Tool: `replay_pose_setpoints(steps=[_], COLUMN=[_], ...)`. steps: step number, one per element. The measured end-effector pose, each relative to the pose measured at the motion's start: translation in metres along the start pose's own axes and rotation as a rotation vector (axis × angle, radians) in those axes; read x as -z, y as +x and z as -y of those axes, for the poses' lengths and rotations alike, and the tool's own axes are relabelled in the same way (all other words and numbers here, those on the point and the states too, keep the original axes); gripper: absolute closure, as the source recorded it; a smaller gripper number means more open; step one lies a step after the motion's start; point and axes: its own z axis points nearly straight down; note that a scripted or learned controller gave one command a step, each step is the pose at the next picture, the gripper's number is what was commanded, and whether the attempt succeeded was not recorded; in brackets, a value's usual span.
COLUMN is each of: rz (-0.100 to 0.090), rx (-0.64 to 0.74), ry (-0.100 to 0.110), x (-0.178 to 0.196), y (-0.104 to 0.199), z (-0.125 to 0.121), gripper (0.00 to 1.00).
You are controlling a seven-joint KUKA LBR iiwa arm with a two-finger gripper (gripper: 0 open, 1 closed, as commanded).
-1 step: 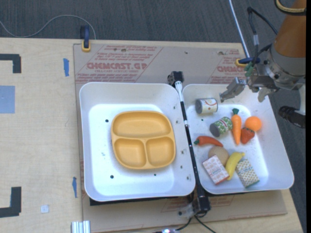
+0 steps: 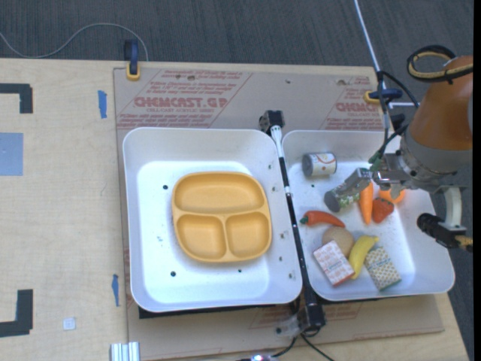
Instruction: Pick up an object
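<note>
Bins side by side on the bench, arm reaching into the right one.

Camera view: the left bin (image 2: pixel 143 201) holds a yellow divided tray (image 2: pixel 222 216) with three compartments, lying flat near its middle. The right bin (image 2: pixel 432 273) holds the loose objects: a small can (image 2: pixel 319 164) lying on its side near the back, a red pepper (image 2: pixel 322 219) toward the left wall, a potato (image 2: pixel 338 238) just in front of it, a red-and-white packet (image 2: pixel 333 263), a banana (image 2: pixel 361 250) and a patterned box (image 2: pixel 383 268) close together near the front. An orange carrot (image 2: pixel 367 204) and a strawberry (image 2: pixel 382 210) lie just under the gripper (image 2: pixel 383 180), with a grey-green object (image 2: pixel 346 192) beside them on the left. Whether the gripper is open, closed or gripping anything cannot be told from this angle.
</note>
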Motion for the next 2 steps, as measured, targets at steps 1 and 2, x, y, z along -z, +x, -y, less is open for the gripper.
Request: replay_pose_setpoints(steps=[1, 2], rz=[0.000, 0.001], rx=[0.001, -0.001], ry=[-0.003, -0.005], x=[-0.0669, -0.0572], y=[0.0167, 0.0168], z=[-0.0015, -0.0019], gripper=[0.00, 1.00])
